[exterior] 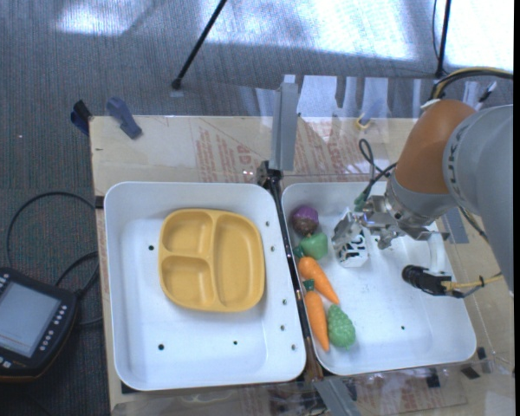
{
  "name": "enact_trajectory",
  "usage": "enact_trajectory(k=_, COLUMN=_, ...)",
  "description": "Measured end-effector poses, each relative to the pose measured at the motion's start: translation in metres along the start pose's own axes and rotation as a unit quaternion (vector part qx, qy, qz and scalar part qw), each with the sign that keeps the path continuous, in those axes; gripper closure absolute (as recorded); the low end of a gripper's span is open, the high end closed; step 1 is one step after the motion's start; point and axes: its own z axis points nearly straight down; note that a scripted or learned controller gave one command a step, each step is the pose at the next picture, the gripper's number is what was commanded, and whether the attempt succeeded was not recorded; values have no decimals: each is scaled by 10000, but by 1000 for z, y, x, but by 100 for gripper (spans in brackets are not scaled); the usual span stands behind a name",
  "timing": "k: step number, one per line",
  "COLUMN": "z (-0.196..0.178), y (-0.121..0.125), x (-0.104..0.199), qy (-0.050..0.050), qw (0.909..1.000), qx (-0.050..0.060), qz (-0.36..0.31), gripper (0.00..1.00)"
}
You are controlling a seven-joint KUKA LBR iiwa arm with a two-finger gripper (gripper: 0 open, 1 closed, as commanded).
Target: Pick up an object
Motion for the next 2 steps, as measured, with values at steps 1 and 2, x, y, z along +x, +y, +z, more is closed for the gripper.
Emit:
enact_trajectory(k=1, z=-2, y=-3, x=-1, qy=19, qw=10000, qx=65, qz=26, gripper=100)
enact_trajectory(k=2, z=-93, y=21, x=73, qy=0, qw=9999, qx=-31, qz=107, gripper=100)
